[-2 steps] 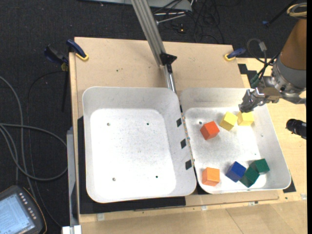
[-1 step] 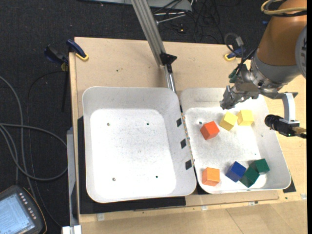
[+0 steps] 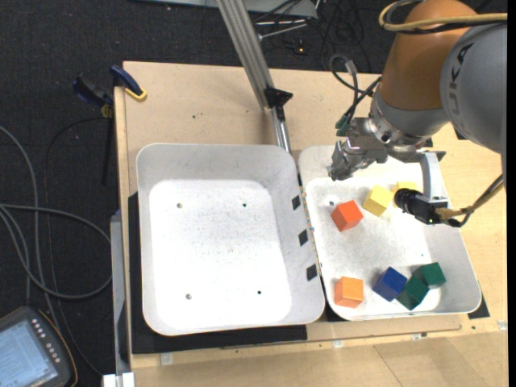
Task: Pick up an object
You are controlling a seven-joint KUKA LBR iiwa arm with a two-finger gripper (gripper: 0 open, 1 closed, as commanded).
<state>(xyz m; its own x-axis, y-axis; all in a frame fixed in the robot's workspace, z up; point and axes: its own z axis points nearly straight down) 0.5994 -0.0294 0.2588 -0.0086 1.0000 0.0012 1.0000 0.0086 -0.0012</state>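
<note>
Lighting's pretty even from overhead on my feed, nothing harsh. The white bin (image 3: pixel 214 232) left of the gripper (image 3: pixel 343 168) runs bright but its speckles still show, so it's not blown out. Soft shadow sits just under the gripper. The dark floor behind it goes nearly black. Overall slightly soft and grainy.

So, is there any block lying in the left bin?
No, the left bin holds no block; the coloured blocks, such as the yellow block, lie in the right bin.
</note>
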